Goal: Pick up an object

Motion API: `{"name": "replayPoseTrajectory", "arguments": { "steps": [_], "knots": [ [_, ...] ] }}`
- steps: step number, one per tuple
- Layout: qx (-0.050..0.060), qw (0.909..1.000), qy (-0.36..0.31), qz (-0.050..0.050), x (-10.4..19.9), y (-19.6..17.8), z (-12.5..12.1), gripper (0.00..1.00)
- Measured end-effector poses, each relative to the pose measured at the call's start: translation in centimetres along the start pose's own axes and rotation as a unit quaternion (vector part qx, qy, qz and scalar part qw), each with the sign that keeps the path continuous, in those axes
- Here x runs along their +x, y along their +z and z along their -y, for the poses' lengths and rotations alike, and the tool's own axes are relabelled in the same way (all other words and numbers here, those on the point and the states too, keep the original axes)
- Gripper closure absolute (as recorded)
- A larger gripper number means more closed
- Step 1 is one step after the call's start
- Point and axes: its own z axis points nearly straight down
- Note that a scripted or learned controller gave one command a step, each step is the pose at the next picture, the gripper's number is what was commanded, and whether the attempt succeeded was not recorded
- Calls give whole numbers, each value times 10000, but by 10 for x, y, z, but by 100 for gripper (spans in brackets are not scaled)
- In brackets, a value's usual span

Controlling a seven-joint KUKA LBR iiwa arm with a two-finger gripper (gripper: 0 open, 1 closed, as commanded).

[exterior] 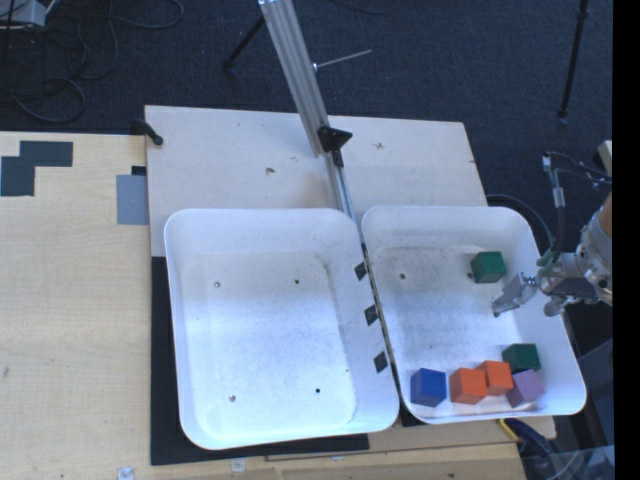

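Note:
The right bin holds several blocks. A green cube lies alone near its far right side. Along the near edge sit a blue cube, two orange blocks, a purple block and a dark green block. My gripper hangs over the bin's right rim, between the green cube and the dark green block. It is open, with nothing between its fingers.
The left bin lies beside the right one, with a row of black clips on the shared wall. A slanted aluminium bar rises behind the bins. Cables hang by the right rim.

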Motion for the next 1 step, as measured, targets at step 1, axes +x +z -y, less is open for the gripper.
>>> {"name": "replayPoseTrajectory", "arguments": {
  "steps": [1],
  "knots": [
    [35, 10000, -33, -10, -4, 128, -62, 0]
  ]
}}
